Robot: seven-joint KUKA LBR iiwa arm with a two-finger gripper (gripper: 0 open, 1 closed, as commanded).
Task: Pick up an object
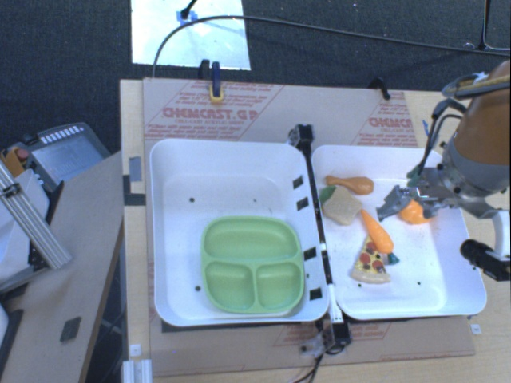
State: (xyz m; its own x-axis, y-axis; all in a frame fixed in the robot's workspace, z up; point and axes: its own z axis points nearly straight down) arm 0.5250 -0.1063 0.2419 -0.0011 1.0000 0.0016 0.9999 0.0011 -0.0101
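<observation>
Meanwhile, gripper [406, 202] is hovering in right bin [459, 294], fingers apart w/ nothing between, beside an orange toy [413, 213]; crowding carrot [378, 230] & bread [342, 207] risks a glancing miss.

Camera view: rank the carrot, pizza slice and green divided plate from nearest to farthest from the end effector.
1. Carrot, just left of and below the end effector, right bin.
2. Pizza slice, farther down, right bin.
3. Green divided plate, left bin.

Floor [64, 46] is covered in dark carpet. A pale sheet [190, 21] is laid on it beyond the bench [263, 106]. A light wooden table [60, 254] is set at left.
</observation>
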